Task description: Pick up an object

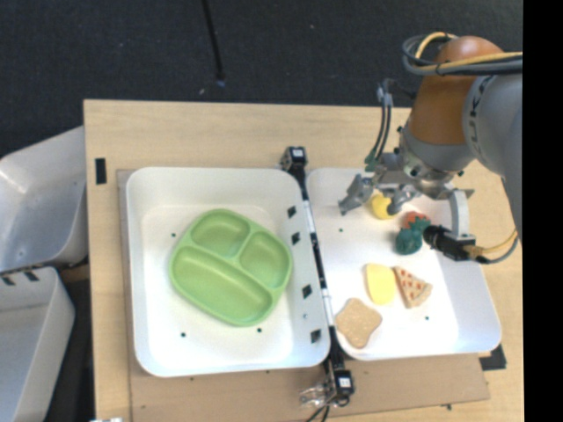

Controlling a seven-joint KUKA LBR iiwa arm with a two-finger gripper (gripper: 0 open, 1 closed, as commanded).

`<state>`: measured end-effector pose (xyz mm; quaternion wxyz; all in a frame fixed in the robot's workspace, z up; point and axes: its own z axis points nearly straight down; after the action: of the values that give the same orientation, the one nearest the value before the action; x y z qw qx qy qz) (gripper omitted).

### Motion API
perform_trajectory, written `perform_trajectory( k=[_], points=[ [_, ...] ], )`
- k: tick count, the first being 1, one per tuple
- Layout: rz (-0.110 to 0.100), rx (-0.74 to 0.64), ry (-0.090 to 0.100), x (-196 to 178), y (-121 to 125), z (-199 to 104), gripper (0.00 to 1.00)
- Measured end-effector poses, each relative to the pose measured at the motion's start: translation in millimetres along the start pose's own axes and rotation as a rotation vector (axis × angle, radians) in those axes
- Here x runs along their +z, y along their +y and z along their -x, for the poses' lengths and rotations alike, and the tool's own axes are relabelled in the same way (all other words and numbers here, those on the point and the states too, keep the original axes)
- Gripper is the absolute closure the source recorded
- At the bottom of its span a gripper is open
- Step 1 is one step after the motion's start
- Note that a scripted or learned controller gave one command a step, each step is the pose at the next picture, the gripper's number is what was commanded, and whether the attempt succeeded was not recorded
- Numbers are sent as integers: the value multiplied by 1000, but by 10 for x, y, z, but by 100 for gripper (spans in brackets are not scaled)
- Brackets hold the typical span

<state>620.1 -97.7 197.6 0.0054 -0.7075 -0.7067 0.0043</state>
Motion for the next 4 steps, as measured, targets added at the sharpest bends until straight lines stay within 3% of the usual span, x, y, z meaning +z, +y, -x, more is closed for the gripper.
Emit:
perform_trajectory(
  k=[1,3,4],
  points=[
    [15,-3,-1,-90,29,-2,0],
    [10,0,-3,908,121,8,0],
    [17,2,-3,760,139,15,100]
  ],
)
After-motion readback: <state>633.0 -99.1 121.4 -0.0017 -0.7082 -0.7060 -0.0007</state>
